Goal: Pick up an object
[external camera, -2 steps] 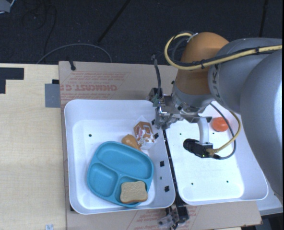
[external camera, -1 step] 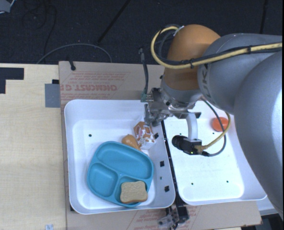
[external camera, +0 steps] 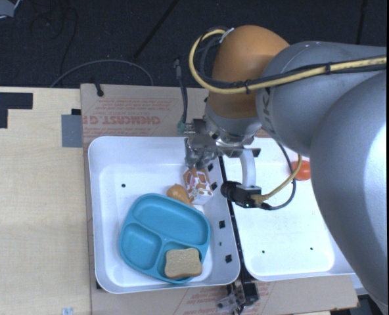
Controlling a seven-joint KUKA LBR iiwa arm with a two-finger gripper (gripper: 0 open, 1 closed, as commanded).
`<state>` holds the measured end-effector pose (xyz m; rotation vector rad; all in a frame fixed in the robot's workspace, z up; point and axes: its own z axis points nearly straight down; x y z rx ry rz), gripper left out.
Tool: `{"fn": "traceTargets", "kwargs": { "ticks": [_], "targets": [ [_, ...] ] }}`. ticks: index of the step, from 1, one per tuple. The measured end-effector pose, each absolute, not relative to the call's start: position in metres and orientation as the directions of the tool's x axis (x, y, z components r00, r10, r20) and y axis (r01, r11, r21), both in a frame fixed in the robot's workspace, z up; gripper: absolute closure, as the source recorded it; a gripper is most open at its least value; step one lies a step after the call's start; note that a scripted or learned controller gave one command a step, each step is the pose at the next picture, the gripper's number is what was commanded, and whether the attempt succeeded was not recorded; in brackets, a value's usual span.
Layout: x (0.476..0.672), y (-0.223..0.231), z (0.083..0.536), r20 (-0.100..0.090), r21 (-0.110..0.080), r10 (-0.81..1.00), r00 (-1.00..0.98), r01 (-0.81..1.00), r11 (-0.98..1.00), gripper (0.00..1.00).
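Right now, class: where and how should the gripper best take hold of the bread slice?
Probably by its two long side edges, coming straight down. The bread slice lies flat in a corner compartment of the blue tray, whose rim crowds its lower edge, so a sideways approach looks blocked.

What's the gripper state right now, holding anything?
Gripper: shut on the orange-and-white packet, lifted just above the left bin.

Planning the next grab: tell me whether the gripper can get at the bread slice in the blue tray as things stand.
Probably yes. The bread slice lies uncovered in the blue tray's near compartment, nothing on top; the gripper hangs over the same bin.
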<state>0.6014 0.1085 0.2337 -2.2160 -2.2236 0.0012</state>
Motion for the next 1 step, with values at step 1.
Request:
{"fn": "traceTargets", "kwargs": {
  "ticks": [1],
  "targets": [
    [0.601,0.1074,0.233,-0.001,-0.004,1.0,-0.003,1.0,0.003,0.0]
  ]
}}
